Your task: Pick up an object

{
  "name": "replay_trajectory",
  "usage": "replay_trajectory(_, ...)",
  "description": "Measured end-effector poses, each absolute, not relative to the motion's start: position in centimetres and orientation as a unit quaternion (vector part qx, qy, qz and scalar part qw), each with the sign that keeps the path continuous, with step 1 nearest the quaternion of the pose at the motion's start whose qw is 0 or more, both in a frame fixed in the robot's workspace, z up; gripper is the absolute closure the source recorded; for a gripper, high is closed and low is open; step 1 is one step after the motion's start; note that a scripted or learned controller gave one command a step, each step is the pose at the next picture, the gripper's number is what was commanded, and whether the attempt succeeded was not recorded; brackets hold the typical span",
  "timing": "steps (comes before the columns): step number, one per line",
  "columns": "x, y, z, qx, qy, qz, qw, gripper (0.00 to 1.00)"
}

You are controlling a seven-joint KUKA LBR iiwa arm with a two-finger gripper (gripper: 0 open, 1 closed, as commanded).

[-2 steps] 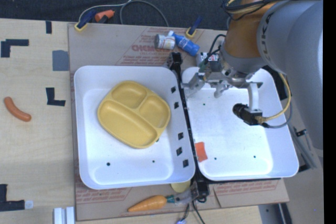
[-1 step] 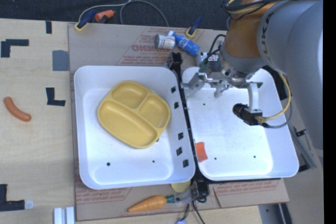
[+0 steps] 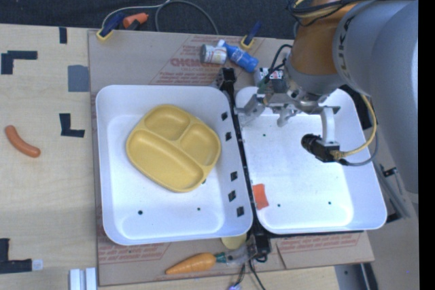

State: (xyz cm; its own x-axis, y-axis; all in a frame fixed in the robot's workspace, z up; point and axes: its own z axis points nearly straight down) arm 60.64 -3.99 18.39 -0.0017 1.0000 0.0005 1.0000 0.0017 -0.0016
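A yellow divided plate (image 3: 173,146) lies in the left white bin (image 3: 112,214). A small orange piece (image 3: 259,195) rests at the left edge of the right bin (image 3: 319,214). My gripper (image 3: 265,112) hangs over the far left part of the right bin, close to the divider between the bins. Its fingers (image 3: 246,109) look spread, with nothing between them. The gripper is well above and behind the orange piece, and to the right of the plate.
A toy carrot (image 3: 194,263) lies on the cardboard in front of the bins. A white and blue bottle (image 3: 230,54) lies behind them, near a clamp (image 3: 122,22). A sausage (image 3: 22,141) sits on the bench far left. A black cable fitting (image 3: 319,146) hangs over the right bin.
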Motion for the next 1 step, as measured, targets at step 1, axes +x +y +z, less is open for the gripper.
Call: replay_trajectory(1,60.64,-3.99,18.39,-0.707,-0.708,0.0004,0.001,0.00)
